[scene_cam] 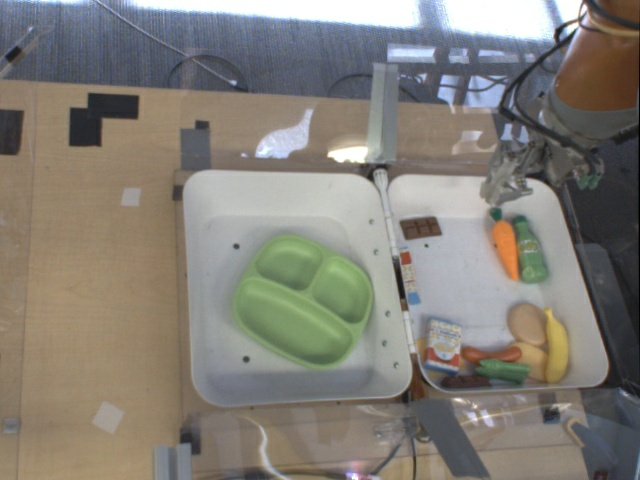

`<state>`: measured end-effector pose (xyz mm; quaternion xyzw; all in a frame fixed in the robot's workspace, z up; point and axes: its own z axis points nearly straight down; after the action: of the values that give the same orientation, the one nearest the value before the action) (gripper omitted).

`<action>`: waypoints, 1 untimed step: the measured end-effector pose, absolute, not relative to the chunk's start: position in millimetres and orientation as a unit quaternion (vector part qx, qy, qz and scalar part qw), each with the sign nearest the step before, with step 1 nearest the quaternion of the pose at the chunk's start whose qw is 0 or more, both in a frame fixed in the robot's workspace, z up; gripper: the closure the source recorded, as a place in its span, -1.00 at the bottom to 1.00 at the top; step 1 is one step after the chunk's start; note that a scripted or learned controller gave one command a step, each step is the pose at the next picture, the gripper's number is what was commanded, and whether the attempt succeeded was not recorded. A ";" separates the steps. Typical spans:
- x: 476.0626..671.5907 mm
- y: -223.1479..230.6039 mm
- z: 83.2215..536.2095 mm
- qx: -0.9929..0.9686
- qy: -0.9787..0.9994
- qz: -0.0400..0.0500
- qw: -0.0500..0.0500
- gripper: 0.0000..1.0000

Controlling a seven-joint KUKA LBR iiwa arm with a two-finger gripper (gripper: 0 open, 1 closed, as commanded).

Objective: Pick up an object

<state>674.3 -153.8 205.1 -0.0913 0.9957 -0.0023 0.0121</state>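
Your gripper (505, 186) hangs at the far edge of the right bin (455, 268), just beyond the top of the carrot (505, 248). I cannot tell its state; the metal parts there are too small and blurred, and nothing shows as held.

The things you can pick all lie in the right bin. The carrot and the green bottle (531, 251) lie side by side, touching, on the right side near the gripper. A brown bar (420, 228) lies alone towards the far left. At the near end is a crowded group: a small box (443, 343), an egg (527, 322), a banana (556, 346), and red and green pieces that I cannot name. The left bin (215, 268) holds a green tray (303, 300).

What could go wrong, in my judgement:

- If you go for the carrot, one side of the gripper may land on the bottle, because they touch. Then it pushes both away or closes on neither.
- The gripper is close to the bin's far wall. A straight descent here may hit the rim.
- Carrot and bottle are round, so they may roll out of a grasp that is not centred.
- In the near group, things are packed tightly, so there is little room to enter.
- The bar is flat and low; the grasp may slide over it.
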 end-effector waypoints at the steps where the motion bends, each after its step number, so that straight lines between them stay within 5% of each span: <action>1: 675.2 -152.9 213.9 -0.092 0.996 -0.002 0.014 1.00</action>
<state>675.2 -152.9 213.9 -0.0920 0.9957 -0.0020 0.0137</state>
